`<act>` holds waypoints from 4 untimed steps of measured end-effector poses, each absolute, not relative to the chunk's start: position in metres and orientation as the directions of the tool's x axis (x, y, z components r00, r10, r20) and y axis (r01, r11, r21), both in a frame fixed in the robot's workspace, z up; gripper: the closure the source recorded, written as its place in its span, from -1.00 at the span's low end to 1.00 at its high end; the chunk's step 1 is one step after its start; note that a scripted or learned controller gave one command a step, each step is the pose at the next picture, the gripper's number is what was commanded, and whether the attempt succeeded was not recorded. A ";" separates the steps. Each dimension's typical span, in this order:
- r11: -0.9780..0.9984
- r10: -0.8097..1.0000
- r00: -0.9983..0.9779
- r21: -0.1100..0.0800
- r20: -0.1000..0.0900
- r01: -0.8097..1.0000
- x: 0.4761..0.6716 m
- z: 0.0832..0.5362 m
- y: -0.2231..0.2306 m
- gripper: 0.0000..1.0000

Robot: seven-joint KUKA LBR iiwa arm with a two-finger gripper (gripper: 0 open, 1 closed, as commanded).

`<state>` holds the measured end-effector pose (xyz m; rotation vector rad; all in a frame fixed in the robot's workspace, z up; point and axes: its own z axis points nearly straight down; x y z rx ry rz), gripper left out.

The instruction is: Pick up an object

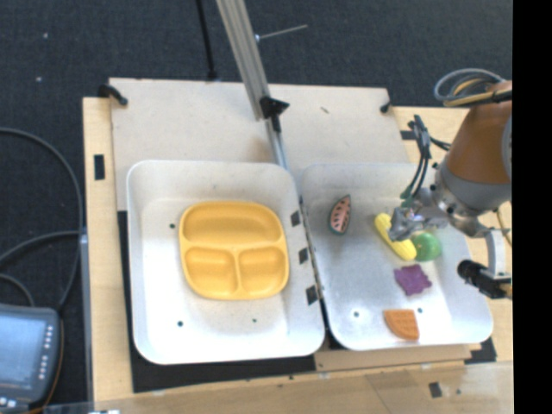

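Claw [405, 228] is down in the right bin [362, 317], at center right of the frame, sitting right over the yellow banana-like toy [392, 236] with the green round toy [427, 247] touching it on the right. Arm's orange band [483, 149] is at the right edge above it. Can't tell from this slant whether the claw is open or closed, and nothing is clearly seen clamped in it, so I'd not call this a hold. My read: we're at the grasp step on the yellow toy, descent done or nearly done, lift not yet made. Other candidates in the same bin: red watermelon-slice toy [340, 215] to the left near the bin's upper left, purple piece [412, 279] just below the claw, orange piece [401, 323] near the lower edge. Left bin [155, 317] carries just 1 yellow divided plate [233, 249], mid-left of frame, well apart from the action. Next move needs a firm close on the yellow toy alone, then a straight lift off the table; risk is the green toy crowding 1 side and the curved yellow body slipping out or getting nudged away
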<state>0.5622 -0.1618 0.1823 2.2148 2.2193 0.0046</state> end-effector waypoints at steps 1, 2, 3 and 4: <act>0.003 1.000 -0.003 0.007 -0.002 1.000 0.567 0.228 -0.157 1.00; 0.004 1.000 -0.004 0.006 -0.002 1.000 0.569 0.264 -0.158 1.00; 0.006 1.000 -0.006 0.001 0.000 1.000 0.563 0.256 -0.108 1.00; 0.007 1.000 -0.007 0.001 0.001 1.000 0.568 0.244 -0.058 1.00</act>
